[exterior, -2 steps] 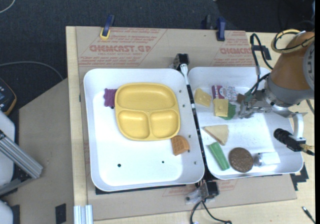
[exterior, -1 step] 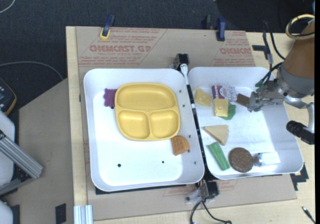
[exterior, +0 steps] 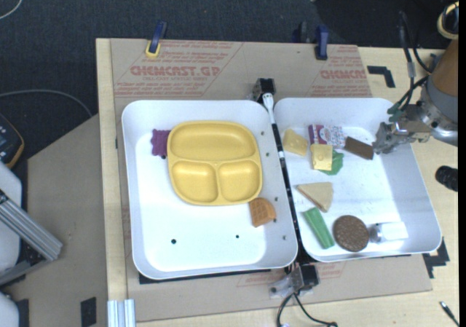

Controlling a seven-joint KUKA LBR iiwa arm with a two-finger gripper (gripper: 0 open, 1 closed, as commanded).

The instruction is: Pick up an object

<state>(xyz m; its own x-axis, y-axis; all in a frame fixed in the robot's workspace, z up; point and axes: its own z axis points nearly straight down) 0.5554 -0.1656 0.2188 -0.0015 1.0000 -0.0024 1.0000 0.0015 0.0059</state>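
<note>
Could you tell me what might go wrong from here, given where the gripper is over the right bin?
1. The gripper sits beside the brown bar, near the right bin's far corner; a descent could nudge the bar away rather than catch it.
2. The bar lies close to the wrapped packet and yellow block, so a grasp there could disturb those neighbours.
3. So close to the bin's wall, the gripper may clip the rim.
</note>
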